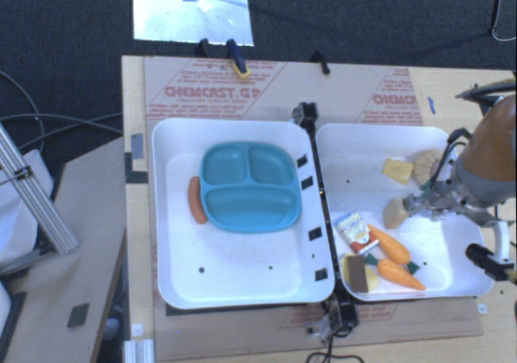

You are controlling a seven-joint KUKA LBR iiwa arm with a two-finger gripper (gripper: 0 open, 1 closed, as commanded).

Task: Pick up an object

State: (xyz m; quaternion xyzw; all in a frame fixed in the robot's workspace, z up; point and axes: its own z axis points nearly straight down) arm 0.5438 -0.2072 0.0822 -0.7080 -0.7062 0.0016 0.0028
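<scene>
The right bin (363, 143) holds several toy foods: a yellow cheese wedge (397, 170), a tan bread-like piece (426, 163), a tan rounded lump (394, 213), a small red-and-white carton (354, 232), two orange carrots (390, 245) (398, 273) and a brown-and-yellow block (355, 271). My gripper (420, 201) is low in this bin, just to the right of the tan lump and close against it. The wrist hides whether anything sits in its grasp.
The left bin (161, 216) carries a blue divided plate (249, 187) with a reddish sausage (195, 200) along its left side. A black divider (317, 200) runs between the bins. The arm's body (489, 159) overhangs the right bin's right rim.
</scene>
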